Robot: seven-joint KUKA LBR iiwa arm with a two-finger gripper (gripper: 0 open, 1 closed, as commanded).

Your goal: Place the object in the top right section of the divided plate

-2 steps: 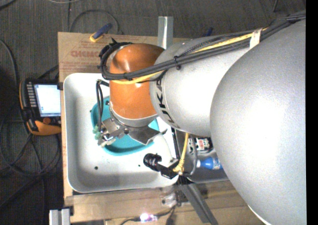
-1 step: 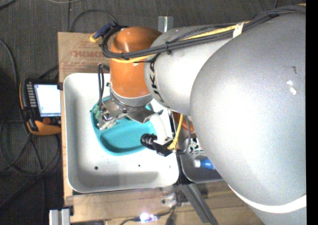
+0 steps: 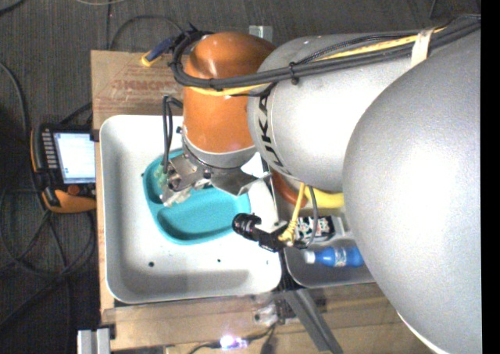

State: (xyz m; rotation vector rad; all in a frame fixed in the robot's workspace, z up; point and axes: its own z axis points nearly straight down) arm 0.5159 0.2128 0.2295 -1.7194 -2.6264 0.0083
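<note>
We see the grey KUKA arm (image 3: pixel 375 134) covering most of the right side, its rounded body reaching in over the bench, with a bundle of black and yellow cables running along its top. Its orange band (image 3: pixel 223 102) sits above the wrist, over the upper part of the left white bin (image 3: pixel 125 266). That bin lies on a wooden bench (image 3: pixel 129 79), and the right bin (image 3: pixel 312 276) is mostly hidden under the arm.

Inside the left bin lies the turquoise divided plate (image 3: pixel 199 216), partly covered by the wrist. The gripper (image 3: pixel 173 184) is down at the plate's upper left part, right at its rim. Something pale greenish shows at the fingertips there, possibly the object, but we cannot tell what it is, nor whether the fingers are closed on it or spread.

In the visible strip of the right bin we see a blue bottle (image 3: pixel 334 256) with a white cap lying on its side, and a yellow item (image 3: pixel 326 201) above it.

Left of the bench, on the dark floor, rests an orange-edged teach pendant (image 3: pixel 66 165) with a lit screen.
</note>
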